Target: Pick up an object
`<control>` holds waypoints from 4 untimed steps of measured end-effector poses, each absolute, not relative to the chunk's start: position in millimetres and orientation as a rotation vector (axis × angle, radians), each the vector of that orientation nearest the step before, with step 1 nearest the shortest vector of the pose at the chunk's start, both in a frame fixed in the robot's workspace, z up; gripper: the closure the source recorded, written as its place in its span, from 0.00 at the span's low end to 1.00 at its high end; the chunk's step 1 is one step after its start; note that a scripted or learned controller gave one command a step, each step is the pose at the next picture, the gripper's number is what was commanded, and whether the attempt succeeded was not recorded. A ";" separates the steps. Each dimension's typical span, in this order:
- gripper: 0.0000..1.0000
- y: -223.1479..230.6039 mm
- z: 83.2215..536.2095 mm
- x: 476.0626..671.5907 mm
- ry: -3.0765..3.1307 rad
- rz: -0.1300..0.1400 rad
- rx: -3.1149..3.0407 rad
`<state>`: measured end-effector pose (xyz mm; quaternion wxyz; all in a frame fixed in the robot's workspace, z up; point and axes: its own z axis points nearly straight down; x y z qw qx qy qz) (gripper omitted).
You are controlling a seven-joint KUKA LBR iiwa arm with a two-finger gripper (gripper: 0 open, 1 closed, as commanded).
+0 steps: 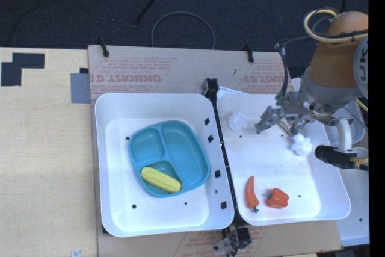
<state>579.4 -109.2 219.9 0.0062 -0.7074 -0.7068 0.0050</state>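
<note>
The gripper (pixel 281 121) hangs over the top part of the right bin (pixel 328 204). Its two fingers are spread apart and hold nothing. A small white lump (pixel 301 144) lies just below the fingers, and a clear crumpled thing (pixel 237 121) sits to their left. Lower down in this bin lie an orange carrot (pixel 251 192) and a little red-orange pepper (pixel 277 198), near each other. In the left bin (pixel 114 201), a yellow corn cob (pixel 160 179) rests on a blue tray (pixel 180 147). The cardboard (pixel 150 72) under the bins has red writing, seen upside down, too hard to read.
</note>
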 end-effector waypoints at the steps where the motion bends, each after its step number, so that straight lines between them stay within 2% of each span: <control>1: 0.00 -109.2 226.9 582.0 -2.220 0.003 -2.218; 2: 0.00 -102.7 170.0 589.7 -2.219 0.008 -2.213; 3: 0.00 -101.0 108.0 581.3 -2.216 0.009 -2.215; 4: 0.00 -99.7 87.1 581.0 -2.218 0.003 -2.220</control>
